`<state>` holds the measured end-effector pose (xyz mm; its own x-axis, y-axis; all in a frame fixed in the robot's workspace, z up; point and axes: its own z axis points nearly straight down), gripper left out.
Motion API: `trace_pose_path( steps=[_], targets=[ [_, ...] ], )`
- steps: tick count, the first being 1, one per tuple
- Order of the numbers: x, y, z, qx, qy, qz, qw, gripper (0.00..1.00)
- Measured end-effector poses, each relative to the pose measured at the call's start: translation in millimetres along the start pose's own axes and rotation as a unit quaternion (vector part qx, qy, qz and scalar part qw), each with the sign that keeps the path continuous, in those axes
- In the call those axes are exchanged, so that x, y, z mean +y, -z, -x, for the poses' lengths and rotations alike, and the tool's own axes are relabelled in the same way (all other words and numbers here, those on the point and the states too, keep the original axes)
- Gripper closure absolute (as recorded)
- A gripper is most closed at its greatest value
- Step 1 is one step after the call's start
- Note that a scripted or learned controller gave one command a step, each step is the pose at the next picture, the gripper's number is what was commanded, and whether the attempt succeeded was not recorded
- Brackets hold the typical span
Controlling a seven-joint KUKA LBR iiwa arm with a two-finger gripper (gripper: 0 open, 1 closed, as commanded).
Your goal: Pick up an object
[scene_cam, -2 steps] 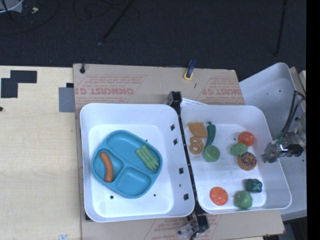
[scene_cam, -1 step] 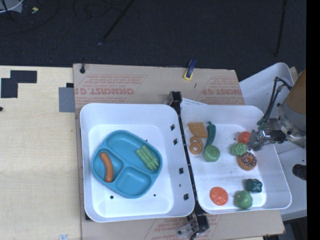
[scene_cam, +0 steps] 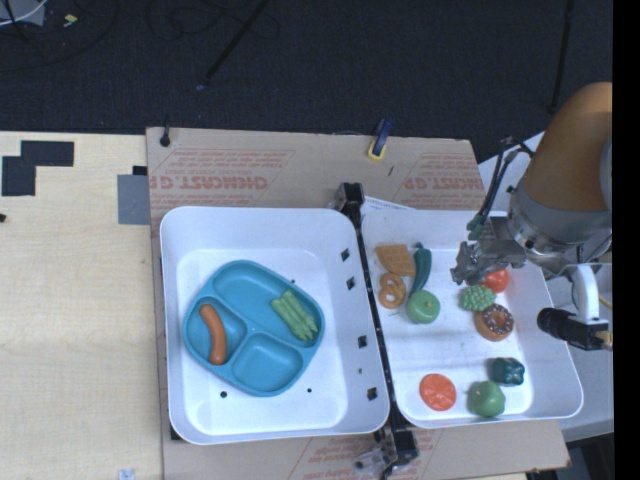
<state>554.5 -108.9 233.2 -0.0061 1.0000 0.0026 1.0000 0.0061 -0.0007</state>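
The hand (scene_cam: 478, 265) hovers right above the bumpy green toy (scene_cam: 477, 297), grip impossible to tell, and with the red piece (scene_cam: 497, 279) and donut (scene_cam: 495, 321) crowding it, a snag or miss looks likely.

I work in a robotics lab: two white bins (scene_cam: 190, 268) sit on taped cardboard sheets (scene_cam: 300, 168) over a pale bench, with loose cables (scene_cam: 40, 13) on dark carpet at eleven o'clock.

claw (scene_cam: 476, 265) hides red toy (scene_cam: 498, 280).
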Motion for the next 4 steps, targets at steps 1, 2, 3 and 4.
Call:
trace_pose_path(
  steps=[1,2,3,4],
  targets=[
    [31,1,-54,-0.001,-0.001,0.0,1.0,1.0],
    [54,-7,-107,-0.001,-0.001,0.0,1.0,1.0],
    [73,0,-128,-0.001,-0.002,0.0,1.0,1.0],
    [76,-16,-122,-0.002,-0.004,-0.002,1.0,1.0]
  ],
)
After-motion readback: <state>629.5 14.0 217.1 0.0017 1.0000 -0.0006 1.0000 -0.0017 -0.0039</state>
